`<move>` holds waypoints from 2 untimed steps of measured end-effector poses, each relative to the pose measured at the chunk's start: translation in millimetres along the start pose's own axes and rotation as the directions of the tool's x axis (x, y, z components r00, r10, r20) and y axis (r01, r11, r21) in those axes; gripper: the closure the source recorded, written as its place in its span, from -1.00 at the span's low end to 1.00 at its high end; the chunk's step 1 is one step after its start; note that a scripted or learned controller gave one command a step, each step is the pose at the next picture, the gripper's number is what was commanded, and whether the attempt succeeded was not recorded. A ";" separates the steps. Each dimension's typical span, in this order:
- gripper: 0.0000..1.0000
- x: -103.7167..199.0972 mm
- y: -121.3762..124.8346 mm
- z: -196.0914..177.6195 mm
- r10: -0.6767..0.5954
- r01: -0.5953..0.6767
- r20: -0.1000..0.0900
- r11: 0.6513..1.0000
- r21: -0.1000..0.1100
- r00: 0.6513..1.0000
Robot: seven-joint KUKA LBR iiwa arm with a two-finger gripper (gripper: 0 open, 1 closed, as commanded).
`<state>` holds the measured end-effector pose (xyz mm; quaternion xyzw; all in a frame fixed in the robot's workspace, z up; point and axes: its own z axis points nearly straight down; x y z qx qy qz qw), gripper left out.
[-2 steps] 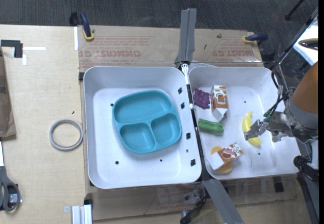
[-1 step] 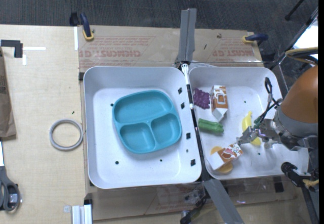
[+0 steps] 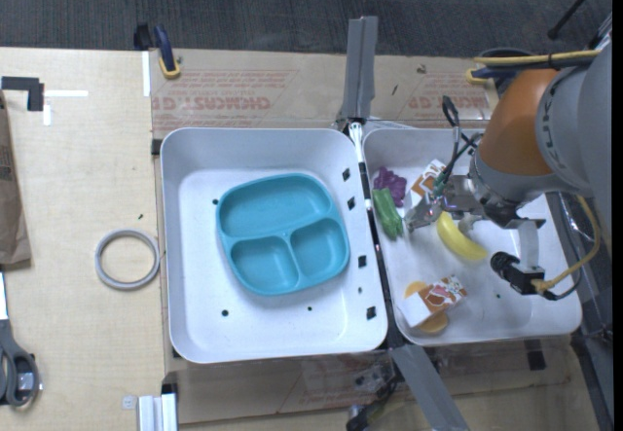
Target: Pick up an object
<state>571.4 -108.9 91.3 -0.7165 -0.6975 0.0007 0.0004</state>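
Note:
The right bin (image 3: 550, 314) holds a yellow banana (image 3: 460, 240), a green vegetable (image 3: 389, 215), purple grapes (image 3: 390, 182), a small white and orange carton (image 3: 429, 180) and a snack packet (image 3: 445, 294) lying on an orange piece (image 3: 429, 323). My gripper (image 3: 428, 212) hangs low over this bin, between the green vegetable and the banana's upper end, just below the carton. The grey wrist and the orange band (image 3: 516, 132) cover the bin's upper right part. I see nothing lifted clear of the bin floor.
The left bin (image 3: 177, 254) carries a blue divided plate (image 3: 283, 233). On the bench to the left lie a grey tape ring (image 3: 128, 258) and scissors (image 3: 16, 373). A grey post (image 3: 360, 69) stands behind the wall between the bins. Cables (image 3: 531, 278) loop over the right bin's right side.

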 end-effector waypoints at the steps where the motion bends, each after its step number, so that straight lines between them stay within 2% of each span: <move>1: 1.00 -0.8 -0.2 -8.7 0.001 -0.001 0.001 1.000 0.001 1.000; 2: 1.00 50.3 -16.5 -99.7 -0.191 0.191 0.000 0.982 0.000 0.982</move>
